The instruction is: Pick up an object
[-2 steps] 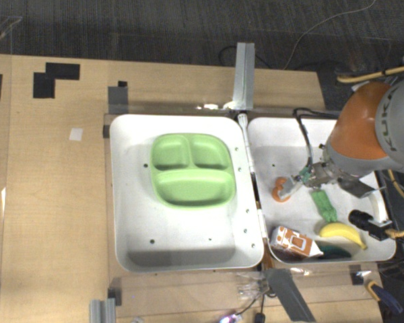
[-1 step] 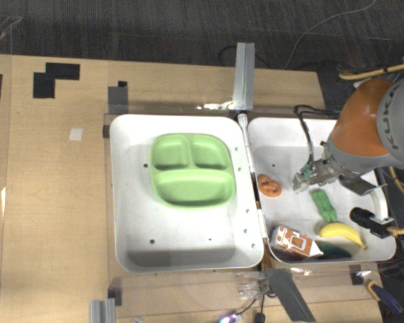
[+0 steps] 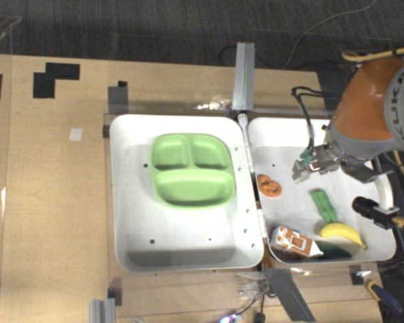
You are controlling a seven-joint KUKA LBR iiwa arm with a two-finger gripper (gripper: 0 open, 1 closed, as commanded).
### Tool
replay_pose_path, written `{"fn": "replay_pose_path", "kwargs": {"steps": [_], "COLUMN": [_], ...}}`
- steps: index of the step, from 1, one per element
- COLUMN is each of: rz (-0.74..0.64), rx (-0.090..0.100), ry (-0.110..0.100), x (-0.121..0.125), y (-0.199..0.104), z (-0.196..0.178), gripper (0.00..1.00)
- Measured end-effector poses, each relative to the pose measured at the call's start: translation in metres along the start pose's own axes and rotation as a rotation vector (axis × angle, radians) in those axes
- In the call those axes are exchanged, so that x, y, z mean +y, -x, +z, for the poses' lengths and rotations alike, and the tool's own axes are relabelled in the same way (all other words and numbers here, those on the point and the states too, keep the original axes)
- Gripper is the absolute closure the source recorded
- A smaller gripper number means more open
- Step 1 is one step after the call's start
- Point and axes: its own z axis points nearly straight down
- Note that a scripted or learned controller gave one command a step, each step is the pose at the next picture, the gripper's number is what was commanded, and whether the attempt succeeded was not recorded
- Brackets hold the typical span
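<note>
My gripper (image 3: 310, 165) hangs over the upper middle of the right bin (image 3: 283, 134), with nothing seen between its fingers. Below it on the bin floor lie a green oblong object (image 3: 324, 204), a yellow banana (image 3: 341, 233) on something dark, a small orange-and-white box (image 3: 294, 241) and an orange round piece (image 3: 269, 188) near the left wall. The gripper stands above and slightly left of the green object, apart from all of them.
The left bin (image 3: 131, 200) holds a green divided plate (image 3: 191, 168). A metal post (image 3: 244, 79) rises at the back between the bins. Black cables and arm parts (image 3: 374, 208) crowd the right bin's right edge.
</note>
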Motion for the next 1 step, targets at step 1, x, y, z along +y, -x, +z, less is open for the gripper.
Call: {"fn": "replay_pose_path", "kwargs": {"steps": [1], "rz": [0.000], "rx": [0.000], "ry": [0.000], "x": [-0.0001], "y": [0.0000], "z": [0.0002], "gripper": [0.00]}}
